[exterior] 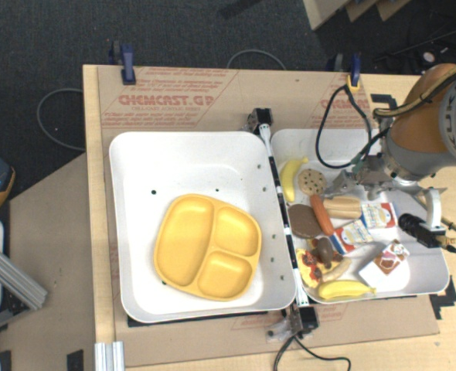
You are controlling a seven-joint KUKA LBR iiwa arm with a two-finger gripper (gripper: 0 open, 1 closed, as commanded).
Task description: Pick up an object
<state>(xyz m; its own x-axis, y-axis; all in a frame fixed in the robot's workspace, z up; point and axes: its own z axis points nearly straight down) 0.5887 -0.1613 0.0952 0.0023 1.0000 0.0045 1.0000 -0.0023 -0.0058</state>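
The right bin (437, 280) holds a heap of toy food. A pale banana (291, 178) and a spotted cookie (312, 181) lie at its far left. An orange sausage (321, 213), a tan bread roll (342, 205) and a brown patty (303, 221) are in the middle. Small cartons (379, 215) sit to their right, and a yellow banana (344, 290) lies at the near edge. My gripper (357, 181) reaches in from the right, low over the far part of this bin, just above the bread roll and beside the cookie.
The left bin (135, 176) holds a yellow divided plate (207, 246). A black cable (344, 122) loops over the right bin's far edge. The arm's orange band (417, 126) hangs over the bin's right side. Blue clamps (124, 62) grip the bench's far edge.
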